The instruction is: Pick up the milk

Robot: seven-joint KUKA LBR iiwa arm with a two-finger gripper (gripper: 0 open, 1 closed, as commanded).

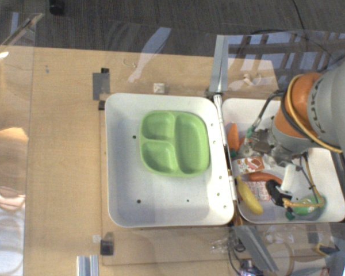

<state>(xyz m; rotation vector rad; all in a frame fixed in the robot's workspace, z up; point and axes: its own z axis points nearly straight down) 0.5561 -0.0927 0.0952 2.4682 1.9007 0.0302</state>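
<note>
The milk (pixel 253 165), a small white carton with red print, lies in the right bin (pixel 333 214) near its left wall. My gripper (pixel 250 144) hangs over the upper left part of that bin, directly behind the carton and close to it. The grey wrist with its orange band (pixel 296 96) reaches in from the right and covers the bin's back. I see nothing clearly held by the gripper.
Around the milk lie an orange carrot (pixel 234 135), a red sausage (pixel 264 177), a yellow banana (pixel 250 198) and a small green item (pixel 303 210). The left bin (pixel 121 206) holds a green divided plate (pixel 175 143).
</note>
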